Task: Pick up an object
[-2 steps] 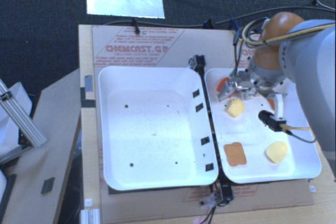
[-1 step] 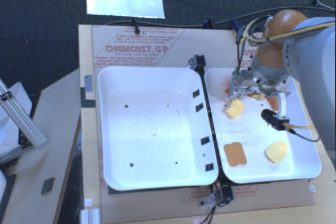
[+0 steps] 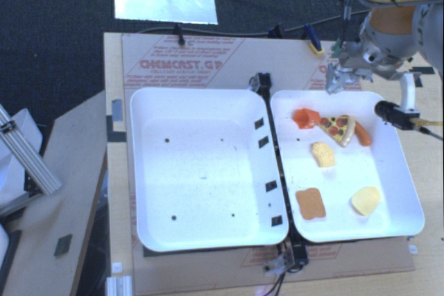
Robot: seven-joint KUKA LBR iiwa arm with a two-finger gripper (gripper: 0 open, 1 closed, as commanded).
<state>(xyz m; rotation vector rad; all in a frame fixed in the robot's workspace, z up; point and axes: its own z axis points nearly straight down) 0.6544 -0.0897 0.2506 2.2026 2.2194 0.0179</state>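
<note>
Counting two white bins side by side on the tabletop [image 3: 118, 149]: left bin [image 3: 201, 107], right bin [image 3: 402, 184]. Right bin holds five food pieces: one pizza slice [image 3: 338, 127], one orange-red piece [image 3: 304, 118] at its left, one pale yellow lump [image 3: 322, 154], one brown flat piece [image 3: 311, 204], one pale yellow wedge [image 3: 365, 200]. Pincer [image 3: 338, 80] hangs over the right bin's far rim, apart from all pieces; finger state cannot be told. Board [image 3: 180, 62] under the bins reads "CHEMCAST GP" in red.
</note>
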